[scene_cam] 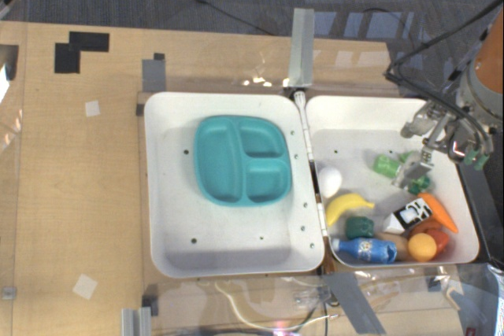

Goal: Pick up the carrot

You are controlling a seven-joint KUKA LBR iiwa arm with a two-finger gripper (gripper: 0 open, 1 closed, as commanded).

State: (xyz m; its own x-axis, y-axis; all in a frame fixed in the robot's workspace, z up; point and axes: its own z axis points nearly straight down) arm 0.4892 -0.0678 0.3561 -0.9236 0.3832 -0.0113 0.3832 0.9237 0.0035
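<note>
Camera view: gripper [423, 167], finger spread not discernible, hung just above the carrot [438, 210]. Carrot: lain at the right bin's [370, 116] right wall, beside a black-and-white block [413, 212]. Judged light, rigid, smooth; best gripped across the thicker middle. Leafy end obscured by the fingers; lower neighbours crowded and indistinct.

Grey arm [482, 94] with an orange band, black cables looping off it, and a metallic, perhaps green-tipped hand [419, 169].
</note>
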